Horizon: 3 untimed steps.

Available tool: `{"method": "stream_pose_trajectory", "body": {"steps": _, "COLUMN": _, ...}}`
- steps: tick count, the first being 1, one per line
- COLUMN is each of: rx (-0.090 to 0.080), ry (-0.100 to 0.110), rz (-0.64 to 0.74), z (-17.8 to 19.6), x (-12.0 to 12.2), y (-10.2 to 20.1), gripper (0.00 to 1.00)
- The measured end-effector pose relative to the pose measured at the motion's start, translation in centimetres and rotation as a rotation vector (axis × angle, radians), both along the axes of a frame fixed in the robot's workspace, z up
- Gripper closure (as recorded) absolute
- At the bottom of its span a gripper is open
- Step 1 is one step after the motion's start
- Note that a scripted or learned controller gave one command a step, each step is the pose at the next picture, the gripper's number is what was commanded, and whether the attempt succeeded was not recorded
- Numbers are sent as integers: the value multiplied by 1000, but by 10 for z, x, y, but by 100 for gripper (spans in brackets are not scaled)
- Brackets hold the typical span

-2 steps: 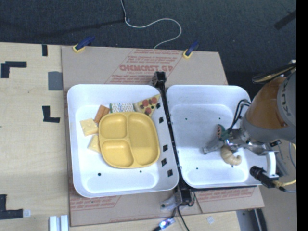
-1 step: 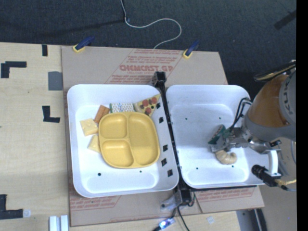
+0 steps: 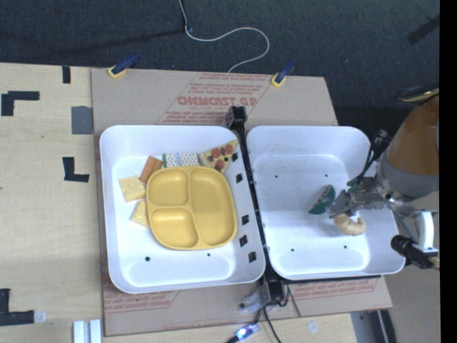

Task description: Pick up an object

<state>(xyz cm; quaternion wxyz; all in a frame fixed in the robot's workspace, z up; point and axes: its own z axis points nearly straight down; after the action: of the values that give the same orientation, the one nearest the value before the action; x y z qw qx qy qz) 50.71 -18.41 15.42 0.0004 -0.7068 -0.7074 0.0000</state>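
Gripper [image 3: 348, 201] low in the right bin [image 3: 300, 259] (grip state impossible to tell), one green piece [image 3: 323, 199] and one beige piece [image 3: 350, 224] beside it, bare floor leftward, left bin [image 3: 171, 274] with one yellow plate [image 3: 191, 207].

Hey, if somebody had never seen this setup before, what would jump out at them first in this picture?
Probably the big yellow divided plate in the middle of the left bin, with small flat food-like pieces tucked around its upper and left sides. Next, the grey and orange arm reaching in from the right, its gripper low in the right bin beside a green piece and a pale beige piece.
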Motion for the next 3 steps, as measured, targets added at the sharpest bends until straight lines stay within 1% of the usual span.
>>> {"method": "stream_pose_trajectory", "body": {"steps": 1, "rx": -1, "ry": -2, "rz": 1, "z": 47, "x": 8, "y": -4, "gripper": 100}}
{"method": "stream_pose_trajectory", "body": {"steps": 2, "rx": 0, "ry": 0, "rz": 1, "z": 70, "x": 9, "y": -4, "gripper": 100}}
{"method": "stream_pose_trajectory", "body": {"steps": 3, "rx": 1, "ry": 3, "rz": 3, "z": 59, "x": 2, "y": 51, "gripper": 100}}
